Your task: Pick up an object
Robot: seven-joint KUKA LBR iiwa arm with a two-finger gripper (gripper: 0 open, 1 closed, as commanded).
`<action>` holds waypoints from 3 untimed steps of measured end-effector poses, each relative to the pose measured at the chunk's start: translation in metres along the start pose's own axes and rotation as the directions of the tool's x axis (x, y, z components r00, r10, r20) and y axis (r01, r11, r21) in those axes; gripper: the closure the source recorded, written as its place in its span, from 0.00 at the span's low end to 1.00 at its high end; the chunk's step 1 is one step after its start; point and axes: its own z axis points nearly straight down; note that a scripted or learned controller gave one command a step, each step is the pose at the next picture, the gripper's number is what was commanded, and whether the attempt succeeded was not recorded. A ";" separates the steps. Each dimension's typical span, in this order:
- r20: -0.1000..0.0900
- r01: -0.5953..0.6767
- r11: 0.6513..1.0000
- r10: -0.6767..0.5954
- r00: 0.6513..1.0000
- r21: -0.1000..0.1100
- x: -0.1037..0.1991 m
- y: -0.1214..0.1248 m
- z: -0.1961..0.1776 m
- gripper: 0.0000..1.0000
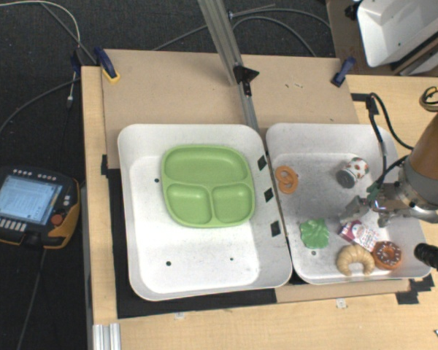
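Observation:
The right bin point(314, 144) holds several small things: an orange pretzel-shaped ring point(285, 179) by its left wall, a small white and red cup point(353, 171) lying on its side, a green leafy piece point(314, 233), a pink and white packet point(359, 233), a tan croissant point(355, 259) and a brown donut point(387, 254). My gripper point(374, 203) hangs low over the right side of this bin, just above the packet and below the cup. Nothing can be seen held in it.
The left bin point(142, 217) carries a green divided plate point(206, 185). A grey pole point(223, 35) slants down to the seam between the bins. A teach pendant point(29, 206) lies on the floor at the left. Cables run along the right bench edge.

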 end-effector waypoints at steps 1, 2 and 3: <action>0.000 0.001 1.000 -0.001 1.000 -0.001 0.003 -0.010 0.048 0.00; 0.002 0.000 1.000 0.000 1.000 -0.008 0.002 -0.008 0.035 1.00; 0.006 0.004 1.000 -0.004 1.000 -0.014 0.005 -0.005 -0.029 1.00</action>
